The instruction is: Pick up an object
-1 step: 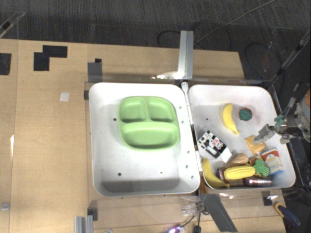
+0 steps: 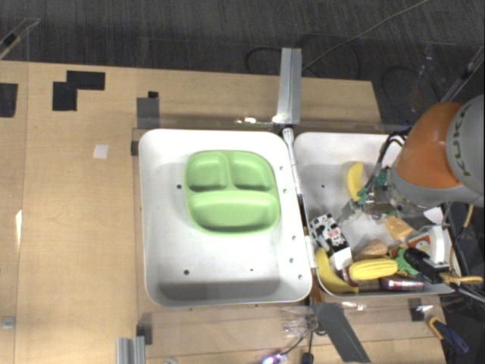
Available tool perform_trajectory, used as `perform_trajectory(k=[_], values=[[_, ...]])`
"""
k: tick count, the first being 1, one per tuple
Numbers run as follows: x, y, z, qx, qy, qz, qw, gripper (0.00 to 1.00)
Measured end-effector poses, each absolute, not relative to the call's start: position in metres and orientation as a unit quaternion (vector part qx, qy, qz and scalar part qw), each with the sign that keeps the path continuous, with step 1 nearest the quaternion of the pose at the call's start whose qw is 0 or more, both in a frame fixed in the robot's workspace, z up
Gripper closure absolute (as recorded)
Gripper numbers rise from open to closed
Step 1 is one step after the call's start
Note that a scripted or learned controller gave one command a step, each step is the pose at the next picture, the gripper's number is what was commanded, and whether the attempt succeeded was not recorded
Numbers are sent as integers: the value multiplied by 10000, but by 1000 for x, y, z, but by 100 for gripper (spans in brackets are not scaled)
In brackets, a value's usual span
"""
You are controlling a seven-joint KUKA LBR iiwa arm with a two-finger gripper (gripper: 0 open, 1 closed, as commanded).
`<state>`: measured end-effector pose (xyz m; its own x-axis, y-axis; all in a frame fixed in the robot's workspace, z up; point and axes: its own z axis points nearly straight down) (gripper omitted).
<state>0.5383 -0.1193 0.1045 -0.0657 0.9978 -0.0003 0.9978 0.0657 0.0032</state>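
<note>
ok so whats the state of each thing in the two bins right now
green divided plate: upside down, alone in left bin
banana: loose, right bin, beside the gripper
corn cob: lying flat in the pile
gripper: low over right bin, grip unclear

light: bright, even overhead | shadows: soft | glare: mild on left bin [image 2: 163, 203] | focus: slightly soft

text: none legible | labels: none legible | numbers: none
</note>
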Motion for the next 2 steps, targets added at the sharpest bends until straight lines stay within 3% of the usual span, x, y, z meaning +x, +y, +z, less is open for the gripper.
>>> perform_trajectory(k=[1,2], values=[[624,-111,90,6234,7819,45,59,0],[669,-112,88,5397,8418,-19,-7,0]])
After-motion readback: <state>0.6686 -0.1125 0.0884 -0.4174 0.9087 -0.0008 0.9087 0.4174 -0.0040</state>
